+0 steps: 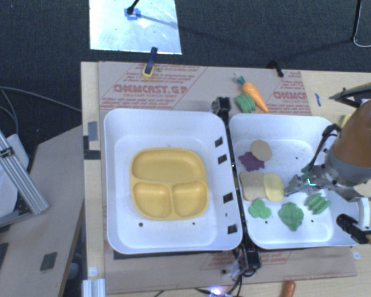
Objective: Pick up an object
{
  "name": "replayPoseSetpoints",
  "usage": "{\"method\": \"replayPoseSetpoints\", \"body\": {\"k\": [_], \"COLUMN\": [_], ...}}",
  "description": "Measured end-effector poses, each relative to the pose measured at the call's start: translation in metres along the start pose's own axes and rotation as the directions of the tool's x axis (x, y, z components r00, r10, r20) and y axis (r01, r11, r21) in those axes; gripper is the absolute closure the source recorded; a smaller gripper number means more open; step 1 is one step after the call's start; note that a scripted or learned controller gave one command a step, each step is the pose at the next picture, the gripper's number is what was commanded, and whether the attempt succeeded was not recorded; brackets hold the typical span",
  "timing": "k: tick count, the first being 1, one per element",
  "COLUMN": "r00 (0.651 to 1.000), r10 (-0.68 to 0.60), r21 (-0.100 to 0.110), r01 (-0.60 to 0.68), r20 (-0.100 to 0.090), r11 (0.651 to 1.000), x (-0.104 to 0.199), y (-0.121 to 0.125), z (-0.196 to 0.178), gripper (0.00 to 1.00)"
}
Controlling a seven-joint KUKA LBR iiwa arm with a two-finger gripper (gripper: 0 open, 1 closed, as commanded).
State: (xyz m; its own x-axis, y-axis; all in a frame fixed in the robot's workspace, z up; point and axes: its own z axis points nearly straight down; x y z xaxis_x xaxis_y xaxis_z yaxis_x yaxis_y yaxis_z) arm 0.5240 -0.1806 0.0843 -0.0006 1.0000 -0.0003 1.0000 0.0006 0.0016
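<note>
End effector (298, 184) lowered into right bin (284, 135); pick not yet made.

Camera view: the toy foods are seen clustered at 6 o'clock of the right bin: yellow piece (272, 187), tan slab (253, 186), purple piece (251, 161), round tan piece (260, 149), three green pieces. End effector is placed just beside the yellow piece, at its 3 o'clock; whether it is apart or together cannot be told. Nothing is seen held. Yellow divided plate (169, 183) lies in left bin (167, 125). Pieces are judged light, stiff, smooth plastic; a grasp across the yellow piece's narrow sides is advised.
</note>
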Motion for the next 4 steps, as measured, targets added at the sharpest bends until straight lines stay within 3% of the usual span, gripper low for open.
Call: {"method": "replayPoseSetpoints", "body": {"k": [1, 2, 3, 4], "r00": [1.0, 1.0, 1.0, 1.0], "r10": [0.0, 0.0, -0.001, -0.002], "r21": [-0.002, 0.003, 0.002, -0.002], "r01": [0.0, 0.0, 0.001, 0.002], "r20": [0.001, -0.001, -0.003, -0.001], "r11": [1.0, 1.0, 1.0, 1.0], "x": [0.0, 0.018, 0.018, 0.017], "y": [0.001, -0.039, -0.037, -0.036], "z": [-0.011, 0.001, -0.001, -0.011], "gripper": [1.0, 1.0, 0.0, 1.0]}}
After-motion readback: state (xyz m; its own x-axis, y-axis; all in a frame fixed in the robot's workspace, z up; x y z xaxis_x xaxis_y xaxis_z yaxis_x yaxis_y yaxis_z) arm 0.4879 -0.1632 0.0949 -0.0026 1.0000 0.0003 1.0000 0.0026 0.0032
